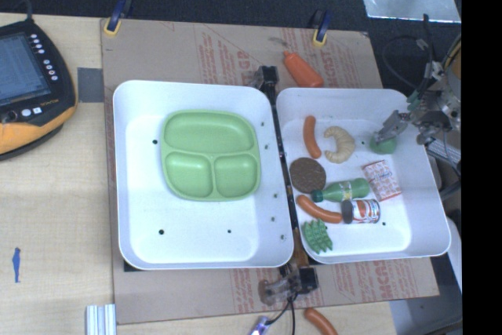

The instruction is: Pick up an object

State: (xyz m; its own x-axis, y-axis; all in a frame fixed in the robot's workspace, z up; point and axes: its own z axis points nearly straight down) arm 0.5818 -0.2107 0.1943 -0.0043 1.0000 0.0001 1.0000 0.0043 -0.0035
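The right bin (423,235) holds several small toys: a red sausage (312,136), a croissant (340,143), a brown round patty (307,173), a green bottle (343,191), a hot dog (320,209), a red-and-white can (364,211), a pink packet (381,179) and a green leafy piece (316,235). A small green object (384,144) lies by the bin's right wall. My gripper (394,126) reaches in from the right, low over the bin, with its tip just above that green object. Nothing is visibly held.
The left bin (141,239) holds a green divided plate (212,154). An orange carrot (301,69) lies on the cardboard behind the bins and another sausage (320,319) lies in front. A teach pendant (27,86) rests at far left. Clamps sit between the bins.
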